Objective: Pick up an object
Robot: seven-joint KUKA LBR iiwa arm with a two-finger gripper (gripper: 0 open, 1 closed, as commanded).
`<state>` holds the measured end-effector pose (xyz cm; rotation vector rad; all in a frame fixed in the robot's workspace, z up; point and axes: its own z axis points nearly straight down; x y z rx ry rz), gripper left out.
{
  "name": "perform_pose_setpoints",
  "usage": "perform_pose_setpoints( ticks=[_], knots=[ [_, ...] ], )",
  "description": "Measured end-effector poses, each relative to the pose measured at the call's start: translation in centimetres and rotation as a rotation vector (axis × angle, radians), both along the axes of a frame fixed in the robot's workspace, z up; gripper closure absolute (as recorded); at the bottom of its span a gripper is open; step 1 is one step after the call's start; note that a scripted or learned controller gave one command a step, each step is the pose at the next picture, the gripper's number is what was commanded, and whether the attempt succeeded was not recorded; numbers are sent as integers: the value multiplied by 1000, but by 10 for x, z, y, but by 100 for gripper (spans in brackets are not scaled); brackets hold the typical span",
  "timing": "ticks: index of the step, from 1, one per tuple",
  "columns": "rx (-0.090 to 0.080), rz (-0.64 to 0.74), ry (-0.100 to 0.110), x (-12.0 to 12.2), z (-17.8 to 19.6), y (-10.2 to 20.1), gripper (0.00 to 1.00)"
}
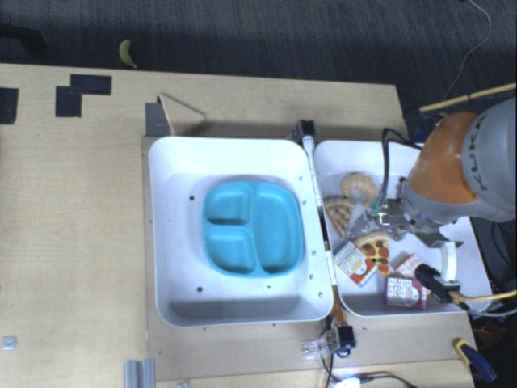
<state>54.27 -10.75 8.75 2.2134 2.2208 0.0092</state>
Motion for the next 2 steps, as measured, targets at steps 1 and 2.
perform_pose_setpoints(
  ticks=[1,2],
  knots=[
    [-1,0,-7,2,12,0,100],
    [-1,0,-6,2,12,0,0]
  ],
)
